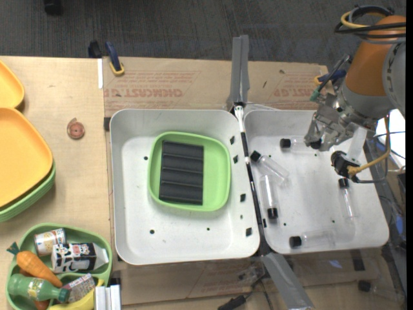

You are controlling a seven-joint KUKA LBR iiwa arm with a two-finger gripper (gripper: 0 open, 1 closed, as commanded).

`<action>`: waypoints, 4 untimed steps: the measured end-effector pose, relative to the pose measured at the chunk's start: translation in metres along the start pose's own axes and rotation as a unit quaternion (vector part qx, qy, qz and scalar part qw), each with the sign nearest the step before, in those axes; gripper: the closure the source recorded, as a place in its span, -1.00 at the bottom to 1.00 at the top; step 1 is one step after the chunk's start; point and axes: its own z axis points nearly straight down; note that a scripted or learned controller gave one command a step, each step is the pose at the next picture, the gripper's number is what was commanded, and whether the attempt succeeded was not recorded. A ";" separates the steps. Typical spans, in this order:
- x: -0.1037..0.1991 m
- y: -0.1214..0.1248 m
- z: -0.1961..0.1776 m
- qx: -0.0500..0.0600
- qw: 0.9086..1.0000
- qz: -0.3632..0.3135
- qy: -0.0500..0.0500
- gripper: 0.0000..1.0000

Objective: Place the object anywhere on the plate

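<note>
While the left bin point(122, 192) carries a green plate point(221, 173) with a dark ribbed object point(181, 172) lying flat across its middle, the right bin point(374, 228) carries clear plastic tubes point(270, 187) with black caps scattered about. At the counter's point(84, 102) front-left corner, a green bowl point(100, 250) contains toy food: a can, a carrot, a bottle. Yellow plates point(22, 154) are stacked at the left edge. Arm point(374, 63) reaches in over the right bin's far-right corner, wrist angled down. End effector point(321, 136) sits near that bin's back edge; can't tell its state.
</note>
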 end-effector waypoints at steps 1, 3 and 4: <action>0.043 -0.055 0.004 0.000 0.996 -0.091 0.001 1.00; 0.091 -0.135 0.004 -0.001 0.996 -0.085 0.000 -1.00; 0.089 -0.178 -0.074 -0.001 0.999 -0.035 0.000 -1.00</action>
